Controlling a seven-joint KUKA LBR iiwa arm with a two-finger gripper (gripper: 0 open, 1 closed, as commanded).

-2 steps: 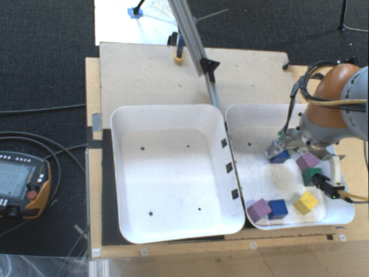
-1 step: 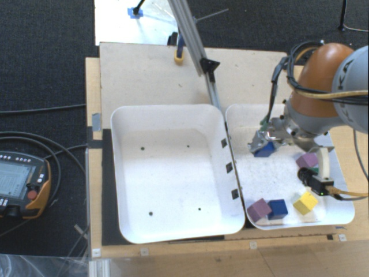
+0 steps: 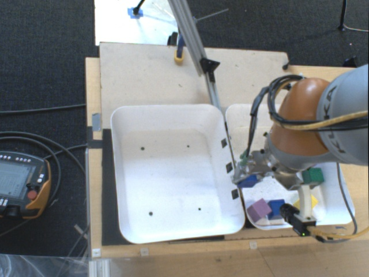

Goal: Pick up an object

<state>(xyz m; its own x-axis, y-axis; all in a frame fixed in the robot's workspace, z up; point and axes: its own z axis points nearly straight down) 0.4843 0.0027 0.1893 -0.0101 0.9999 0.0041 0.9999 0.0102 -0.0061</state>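
Observation:
My gripper [image 3: 244, 171] hangs low over the left side of the right bin [image 3: 346, 215], close to the wall shared with the left bin. A blue block [image 3: 249, 182] sits right at its tip, partly covered by it; whether it is gripped is unclear. Nearer the front of that bin lie a purple block [image 3: 259, 208], a second blue block [image 3: 275, 205] and a yellow piece [image 3: 305, 202]. A green block [image 3: 314, 176] shows at the right, half hidden by the wrist.
The left bin [image 3: 124, 154] lies beside the gripper, across the shared wall. A slanted metal pole [image 3: 193, 36] crosses the back of the bench. A teach pendant [image 3: 20, 180] rests on the floor at the far left.

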